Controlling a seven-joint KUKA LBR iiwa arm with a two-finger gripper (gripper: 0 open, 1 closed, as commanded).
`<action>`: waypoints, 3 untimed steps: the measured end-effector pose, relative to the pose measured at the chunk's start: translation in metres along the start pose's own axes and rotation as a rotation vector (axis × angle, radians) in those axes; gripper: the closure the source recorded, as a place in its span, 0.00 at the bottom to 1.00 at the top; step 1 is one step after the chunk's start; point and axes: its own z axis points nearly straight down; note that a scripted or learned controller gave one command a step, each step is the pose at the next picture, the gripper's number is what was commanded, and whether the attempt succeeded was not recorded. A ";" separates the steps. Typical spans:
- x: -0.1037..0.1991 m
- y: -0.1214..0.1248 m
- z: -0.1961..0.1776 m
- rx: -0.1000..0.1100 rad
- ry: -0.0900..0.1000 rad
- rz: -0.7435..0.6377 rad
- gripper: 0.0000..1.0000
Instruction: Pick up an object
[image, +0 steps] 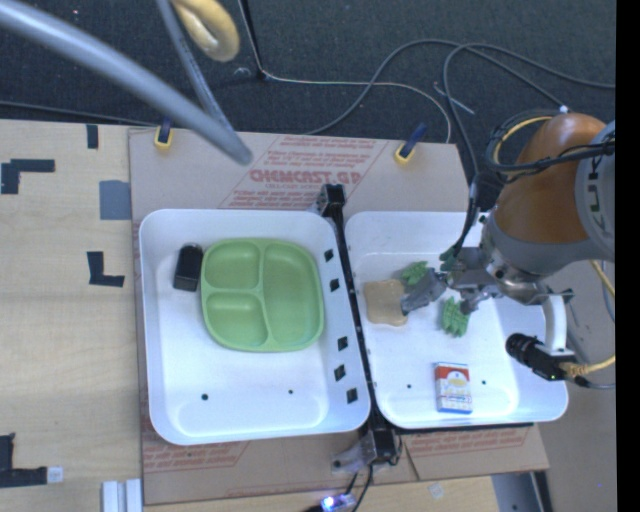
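The claw (425, 291) is down in the right bin (500, 400), at the reach-in stage; I can't tell if it's open or closed. A tan sponge (384, 301) lies just to its left and a green toy (455, 318) just to its right, so next it must settle squarely over one.

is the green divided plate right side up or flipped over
Right side up: the green plate lies flat in the left bin, its three compartments facing the camera with raised dividers showing. Nothing lies in them.

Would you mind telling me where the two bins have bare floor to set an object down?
Left bin: a bare strip along the near edge below the green tray, which sits beside the black block. Right bin: bare floor left of the small box, and along the far wall. Its middle is crowded: tan piece, green toys, gripper.
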 end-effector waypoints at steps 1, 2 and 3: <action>0.000 0.003 -0.007 -0.013 -0.001 -0.003 0.00; -0.008 -0.004 0.045 -0.008 -0.002 -0.001 0.00; -0.003 -0.007 0.090 -0.008 -0.001 -0.003 0.00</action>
